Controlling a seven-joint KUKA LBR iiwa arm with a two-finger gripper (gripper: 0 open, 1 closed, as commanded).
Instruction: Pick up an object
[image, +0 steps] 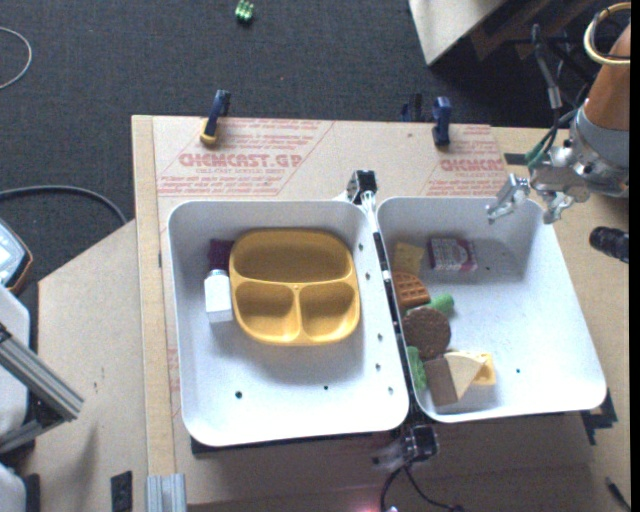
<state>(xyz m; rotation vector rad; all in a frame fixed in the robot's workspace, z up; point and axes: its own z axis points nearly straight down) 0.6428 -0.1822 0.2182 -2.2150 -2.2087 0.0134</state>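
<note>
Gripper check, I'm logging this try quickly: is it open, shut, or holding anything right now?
Gripper: open, nothing between its fingers, poised over the far rim of the right bin.

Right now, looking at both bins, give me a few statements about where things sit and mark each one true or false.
1. The yellow divided tray lies in the left bin. True.
2. The gripper is pressed down on the round brown cookie. False: it hangs over the right bin's far right corner, well apart from the cookie.
3. A small white bottle sits beside the tray's left edge. True.
4. The waffle piece lies in the left bin. False: it lies in the right bin, near the dividing wall.
5. The tray's compartments hold toy food. False: they look bare.
</note>
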